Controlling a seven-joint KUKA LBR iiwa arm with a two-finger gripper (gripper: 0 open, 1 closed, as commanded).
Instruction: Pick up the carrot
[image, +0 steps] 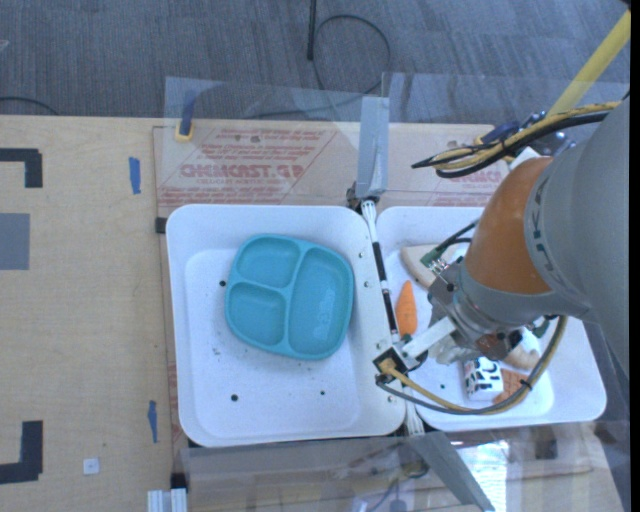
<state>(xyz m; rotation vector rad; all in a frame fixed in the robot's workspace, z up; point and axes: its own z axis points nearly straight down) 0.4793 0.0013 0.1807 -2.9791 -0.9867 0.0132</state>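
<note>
**A:** Status on the carrot (406, 308)?

**B:** It's lying in the right bin (585, 395), hard up against the bin's left wall, next to the divider between the two bins. Long axis runs roughly up-down in the camera view. Nothing has hold of it.

**A:** And the gripper (470, 345)?

**B:** It's down over the right bin, mostly buried under the arm's wrist (510, 240), the orange band and grey housing. The carrot sits just to the gripper's left, close by. I can't tell how far it's spread or whether it has anything; the wrist body blocks that.

**A:** What else is around the tool?

**B:** A white bracket arm (420, 347) sticks out from the wrist down and to the left, ending near the divider, just below the carrot's lower tip. A black-and-white patterned object (484, 378) lies right under the wrist on its near side, with something orange (511, 383) just beside it. A pale beige item (418, 262) sits above the carrot, partly covered by the wrist. A yellow cable (470, 403) loops beneath the wrist.

**A:** Left bin (200, 330)?

**B:** It holds a teal divided plate (290, 296), well left of the tool, across the divider.
</note>
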